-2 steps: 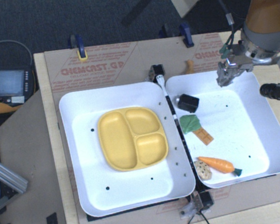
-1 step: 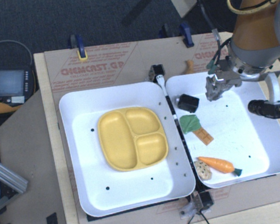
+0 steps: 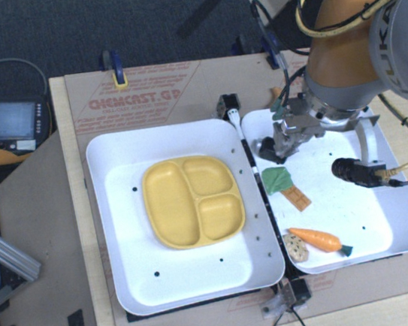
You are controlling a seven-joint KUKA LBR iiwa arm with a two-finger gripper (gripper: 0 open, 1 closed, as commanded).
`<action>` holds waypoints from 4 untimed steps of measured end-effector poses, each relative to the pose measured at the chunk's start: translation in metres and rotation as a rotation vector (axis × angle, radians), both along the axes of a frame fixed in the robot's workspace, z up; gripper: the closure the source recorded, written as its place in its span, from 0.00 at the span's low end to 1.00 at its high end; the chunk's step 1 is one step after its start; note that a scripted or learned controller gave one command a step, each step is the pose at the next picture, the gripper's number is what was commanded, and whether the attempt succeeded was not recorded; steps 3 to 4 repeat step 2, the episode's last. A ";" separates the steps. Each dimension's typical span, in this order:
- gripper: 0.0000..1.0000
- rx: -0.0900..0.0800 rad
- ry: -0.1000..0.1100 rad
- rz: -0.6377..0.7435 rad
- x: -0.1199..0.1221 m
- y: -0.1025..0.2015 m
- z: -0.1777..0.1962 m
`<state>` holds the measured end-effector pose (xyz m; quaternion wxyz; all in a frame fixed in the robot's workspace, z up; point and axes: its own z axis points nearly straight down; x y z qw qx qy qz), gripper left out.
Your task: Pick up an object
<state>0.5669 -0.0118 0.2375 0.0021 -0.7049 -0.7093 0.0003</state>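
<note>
Left bin: holds one yellow divided plate, near the middle, three compartments, nothing in them.
Right bin: holds four loose things, all toward its left edge and near-left corner.
Green cloth piece: lies flat by the left edge, just below the gripper.
Brown strip: just beside the green piece, on its near side; long axis slants from upper left to lower right.
Carrot: near-left corner; long axis runs left to right with a slight slant, thin tip to the left, green stub end to the right.
Spotted cookie: touching the carrot's left end, against the bin's left edge.
Arm: reaches in from the right, orange band high over the far-right corner, wrist angled down and left.
Gripper: low over the far-left part of the right bin; fingers too dark and bunched to judge, cannot tell spread or closed.
</note>
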 end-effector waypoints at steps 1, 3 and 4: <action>1.00 -0.001 0.001 -0.002 -0.030 0.047 0.004; 1.00 -0.001 0.002 -0.002 -0.053 0.093 -0.017; 1.00 -0.001 0.002 -0.002 -0.053 0.093 -0.017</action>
